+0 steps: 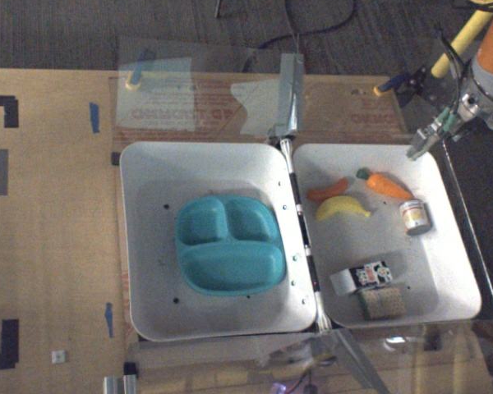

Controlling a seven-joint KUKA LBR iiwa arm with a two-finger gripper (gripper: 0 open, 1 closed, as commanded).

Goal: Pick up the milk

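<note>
Nearest to the camera, in the right bin (464,290), lies a small brown block with a rough texture (381,302), close to the front wall of this bin. Touching its far side lies the milk (363,277), a small carton on its side with a black and white pattern and a grey end that points toward the left bin (140,245). No part of the arm is near the milk.

Farther from the milk, toward the right wall, a small round can (414,217) with a pale label is standing. To the left of the can, a yellow banana (343,209) lies near the middle divider. Just behind the banana lies a small orange piece (329,190), like a little carrot or pepper; they seem to touch. A bigger carrot (383,185) with a green top lies behind the can, apart from it.

The left bin, on the other side of the divider from the milk, holds a teal plate with three compartments (228,245).

Farthest from the milk, above the back right corner of the right bin, hangs the claw (421,144). Whether its fingers are apart or together I cannot tell. The two bins rest on a wooden surface (49,220).
</note>
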